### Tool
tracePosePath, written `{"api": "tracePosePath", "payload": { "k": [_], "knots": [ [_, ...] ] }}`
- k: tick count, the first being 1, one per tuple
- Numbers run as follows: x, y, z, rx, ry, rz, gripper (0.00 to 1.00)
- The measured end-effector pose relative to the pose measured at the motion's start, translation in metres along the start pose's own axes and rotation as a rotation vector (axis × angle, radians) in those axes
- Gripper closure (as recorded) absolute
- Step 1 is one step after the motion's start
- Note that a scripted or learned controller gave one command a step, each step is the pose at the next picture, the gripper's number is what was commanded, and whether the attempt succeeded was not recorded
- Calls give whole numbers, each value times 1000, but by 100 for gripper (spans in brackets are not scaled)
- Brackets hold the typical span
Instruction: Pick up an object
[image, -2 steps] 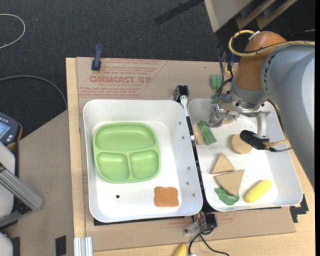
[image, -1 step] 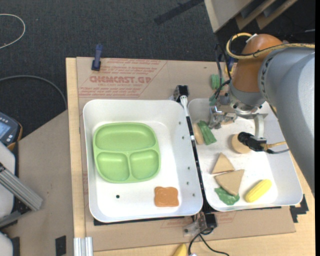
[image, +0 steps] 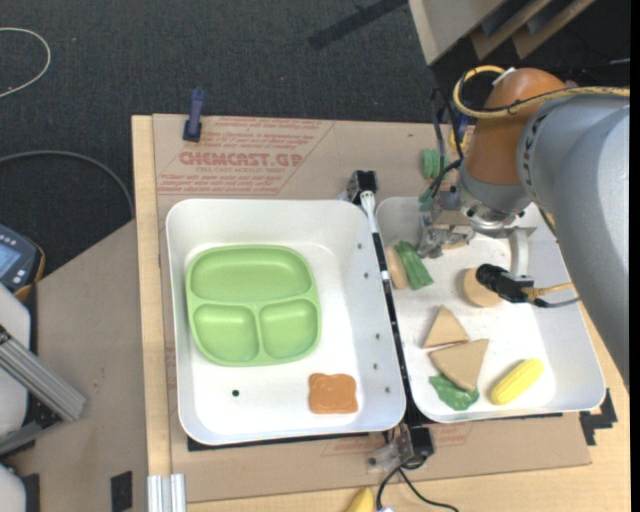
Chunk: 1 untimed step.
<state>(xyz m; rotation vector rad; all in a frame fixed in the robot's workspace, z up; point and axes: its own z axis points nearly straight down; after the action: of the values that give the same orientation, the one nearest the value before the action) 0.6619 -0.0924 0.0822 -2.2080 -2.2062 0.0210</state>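
My gripper (image: 434, 240) hangs over the far left corner of the right bin (image: 575, 385). Just below and left of it lie a green stick-shaped toy (image: 414, 262) and a tan piece (image: 399, 270), side by side against the bin's left wall. Whether the gripper touches them I cannot tell. Further toward the front lie two tan wedges (image: 444, 328) (image: 463, 361), a green leafy piece (image: 452, 393) and a yellow corn cob (image: 515, 380).
The left bin (image: 185, 230) bears a green divided plate (image: 253, 303) and an orange waffle-like toy (image: 332, 393) near its front right corner. The arm's grey body (image: 590, 180) overhangs the right bin's far right side.
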Motion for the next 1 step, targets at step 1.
{"api": "tracePosePath", "payload": {
  "k": [1],
  "knots": [
    [0, 0, -10, -1, -1, 0, 100]
  ]
}}
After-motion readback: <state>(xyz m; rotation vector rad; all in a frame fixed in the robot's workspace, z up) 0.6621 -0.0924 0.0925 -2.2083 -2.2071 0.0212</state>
